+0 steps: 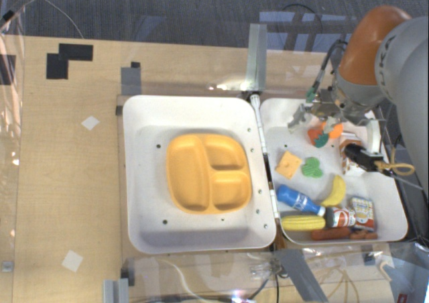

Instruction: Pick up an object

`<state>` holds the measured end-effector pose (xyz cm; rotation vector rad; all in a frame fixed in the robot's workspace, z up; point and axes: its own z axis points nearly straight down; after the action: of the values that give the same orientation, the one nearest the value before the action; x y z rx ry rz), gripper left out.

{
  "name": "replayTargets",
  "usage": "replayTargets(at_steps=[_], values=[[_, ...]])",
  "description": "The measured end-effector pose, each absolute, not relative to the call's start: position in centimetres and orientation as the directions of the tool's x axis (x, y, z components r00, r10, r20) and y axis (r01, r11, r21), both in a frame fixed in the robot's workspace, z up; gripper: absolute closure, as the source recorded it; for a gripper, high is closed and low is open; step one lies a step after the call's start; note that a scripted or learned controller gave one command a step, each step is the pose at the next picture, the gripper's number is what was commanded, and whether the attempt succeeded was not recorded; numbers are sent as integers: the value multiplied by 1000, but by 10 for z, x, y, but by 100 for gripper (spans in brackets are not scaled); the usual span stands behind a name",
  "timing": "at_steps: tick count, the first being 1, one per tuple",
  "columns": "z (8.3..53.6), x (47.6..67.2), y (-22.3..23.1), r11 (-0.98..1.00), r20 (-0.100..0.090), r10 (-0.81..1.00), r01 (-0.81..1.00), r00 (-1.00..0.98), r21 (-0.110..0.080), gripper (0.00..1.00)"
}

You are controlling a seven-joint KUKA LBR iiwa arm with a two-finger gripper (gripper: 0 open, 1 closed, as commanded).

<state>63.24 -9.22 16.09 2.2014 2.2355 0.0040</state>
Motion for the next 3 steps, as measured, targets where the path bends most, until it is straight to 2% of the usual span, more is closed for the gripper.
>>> replayTargets(at_steps=[1,2,3], values=[[89,616,-86,-350,3,937,937,350,9,0],[89,617,-86,-349,3,937,937,349,9,0],[159,588,-129,34,-3,999,999,-34,9,0]])
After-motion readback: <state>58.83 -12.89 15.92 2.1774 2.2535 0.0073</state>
